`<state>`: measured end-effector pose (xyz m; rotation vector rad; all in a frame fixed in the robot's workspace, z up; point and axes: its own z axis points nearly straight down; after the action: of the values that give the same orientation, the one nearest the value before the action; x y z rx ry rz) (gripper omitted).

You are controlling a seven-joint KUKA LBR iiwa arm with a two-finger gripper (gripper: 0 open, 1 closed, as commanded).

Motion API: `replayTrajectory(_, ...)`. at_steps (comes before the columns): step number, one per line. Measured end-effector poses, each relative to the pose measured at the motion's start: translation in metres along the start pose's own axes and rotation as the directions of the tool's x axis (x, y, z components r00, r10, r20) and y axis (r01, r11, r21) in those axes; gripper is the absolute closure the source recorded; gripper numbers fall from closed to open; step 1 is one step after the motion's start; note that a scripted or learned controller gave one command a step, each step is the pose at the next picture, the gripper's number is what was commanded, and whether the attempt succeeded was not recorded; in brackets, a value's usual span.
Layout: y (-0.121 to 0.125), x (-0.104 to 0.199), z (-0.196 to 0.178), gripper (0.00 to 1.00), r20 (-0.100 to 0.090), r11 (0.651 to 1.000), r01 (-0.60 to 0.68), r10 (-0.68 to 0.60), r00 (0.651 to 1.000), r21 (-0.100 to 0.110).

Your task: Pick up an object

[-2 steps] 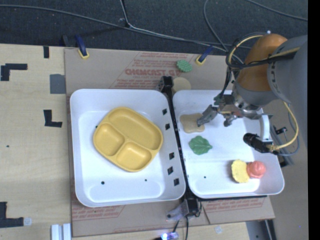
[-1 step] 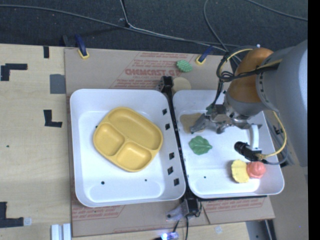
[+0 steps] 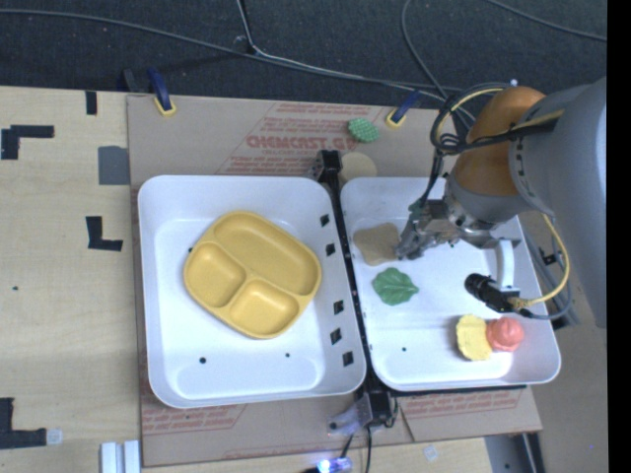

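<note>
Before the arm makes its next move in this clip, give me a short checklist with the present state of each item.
1. Pincer over the right bin: ok, it sits low beside the tan flat piece.
2. Object between the fingers: cannot tell.
3. Green leaf-shaped piece clear of the pincer: ok, it lies apart, just below.
4. Yellow piece and pink piece out of the arm's way: ok, they touch each other near the bin's front corner.
5. Yellow divided plate undisturbed in the left bin: ok.

The end effector (image 3: 410,244) hangs low in the right bin (image 3: 434,363), just beside a tan piece (image 3: 373,243) and above a green leaf (image 3: 394,286).
</note>
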<state>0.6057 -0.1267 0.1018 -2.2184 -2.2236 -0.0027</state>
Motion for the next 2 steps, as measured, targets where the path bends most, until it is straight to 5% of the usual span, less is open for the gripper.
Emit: replayTrajectory(2,0.01,0.008,-0.089,1.0,0.001,1.0,0.0,0.0,1.0,-0.002)
